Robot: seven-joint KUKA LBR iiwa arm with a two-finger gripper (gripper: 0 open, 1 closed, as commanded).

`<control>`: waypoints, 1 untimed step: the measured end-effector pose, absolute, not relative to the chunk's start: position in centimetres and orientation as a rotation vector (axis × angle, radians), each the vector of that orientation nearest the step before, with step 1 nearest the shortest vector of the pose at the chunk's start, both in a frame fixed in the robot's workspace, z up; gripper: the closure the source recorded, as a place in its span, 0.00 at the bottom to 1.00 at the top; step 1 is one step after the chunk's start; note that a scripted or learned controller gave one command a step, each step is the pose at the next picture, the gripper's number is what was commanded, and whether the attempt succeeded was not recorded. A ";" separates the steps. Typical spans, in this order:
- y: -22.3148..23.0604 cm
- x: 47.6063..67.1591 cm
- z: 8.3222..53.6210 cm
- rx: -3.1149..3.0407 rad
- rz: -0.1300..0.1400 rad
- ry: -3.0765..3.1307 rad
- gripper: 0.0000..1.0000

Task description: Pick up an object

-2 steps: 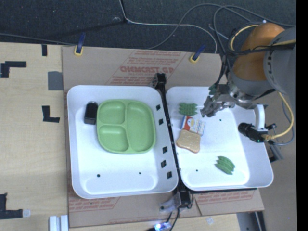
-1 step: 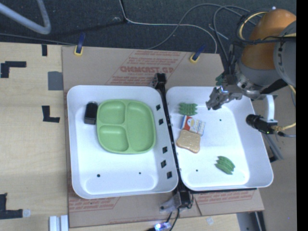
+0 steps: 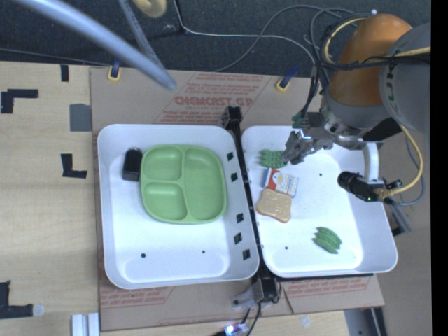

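Note:
The right bin [image 3: 371, 250] holds a slice of toast [image 3: 274, 206], a small white and red carton [image 3: 281, 182], a green leafy item [image 3: 271, 158] near the bin's back left, and a green pea pod [image 3: 327, 239] at the front. My gripper [image 3: 295, 148] hangs over the back of the right bin, just right of the green leafy item and above the carton. I see nothing held between its fingers.
The left bin [image 3: 119, 257] holds a green divided plate [image 3: 184, 183] and a small black block [image 3: 131, 164] at the plate's left. Cables [image 3: 392, 185] and a black fitting hang beside the arm over the right bin's right side.

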State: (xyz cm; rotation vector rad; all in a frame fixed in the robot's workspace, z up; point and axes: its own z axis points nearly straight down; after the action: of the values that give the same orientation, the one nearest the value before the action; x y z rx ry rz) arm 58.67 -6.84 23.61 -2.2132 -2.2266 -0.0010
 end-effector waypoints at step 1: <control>-2.4 56.5 23.1 -2.214 0.002 -2.225 1.00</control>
State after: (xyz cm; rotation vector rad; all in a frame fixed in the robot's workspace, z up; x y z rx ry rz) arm 56.50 -2.44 23.14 -2.2141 -2.2247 0.0023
